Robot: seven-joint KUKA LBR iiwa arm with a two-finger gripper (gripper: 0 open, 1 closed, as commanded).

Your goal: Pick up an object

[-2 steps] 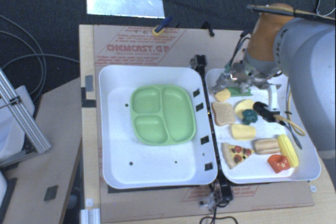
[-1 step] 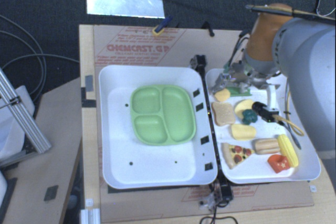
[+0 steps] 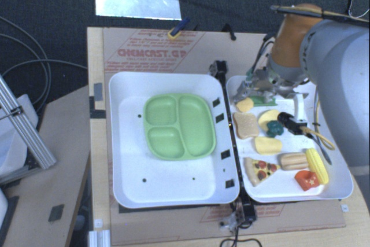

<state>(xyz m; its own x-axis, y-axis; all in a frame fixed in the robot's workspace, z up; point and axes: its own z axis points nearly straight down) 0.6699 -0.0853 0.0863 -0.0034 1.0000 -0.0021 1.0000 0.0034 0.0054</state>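
Left bin (image 3: 130, 182) holds a green divided tray (image 3: 178, 126); right bin (image 3: 338, 185) holds toy food: bread slice (image 3: 245, 124), pizza wedge (image 3: 259, 170), corn cob (image 3: 317, 165), small yellow piece (image 3: 245, 104). The gripper (image 3: 254, 88) sits low at that bin's back-left corner, just above the yellow piece, its state impossible to tell. These toys look light, rigid, slick plastic, so pinch across narrow sides; cardboard (image 3: 153, 49) under the bins reads roughly "CHEMCAST GP".

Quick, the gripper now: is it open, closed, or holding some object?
Gripper: low over the far end of the right bin, beside the yellow toy food piece; whether it is open, closed or holding cannot be told.
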